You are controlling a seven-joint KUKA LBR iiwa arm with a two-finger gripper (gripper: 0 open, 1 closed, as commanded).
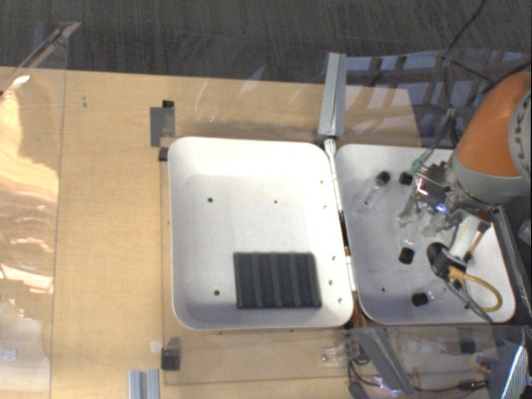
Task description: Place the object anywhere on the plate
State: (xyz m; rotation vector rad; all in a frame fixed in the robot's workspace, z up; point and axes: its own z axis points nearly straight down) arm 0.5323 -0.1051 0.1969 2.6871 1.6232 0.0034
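One pincer (431,209) hangs over the right bin (376,260), its state impossible to tell.

A robot lab: wooden bench (100,223), white bins (249,181), carpet floor (208,15)

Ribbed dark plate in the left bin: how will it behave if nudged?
The ribbed dark plate lies flat on the left bin floor, so tipping or rolling looks unlikely. Straight edges and even ribs suggest it is stiff. On that smooth white floor it may slide when pushed.
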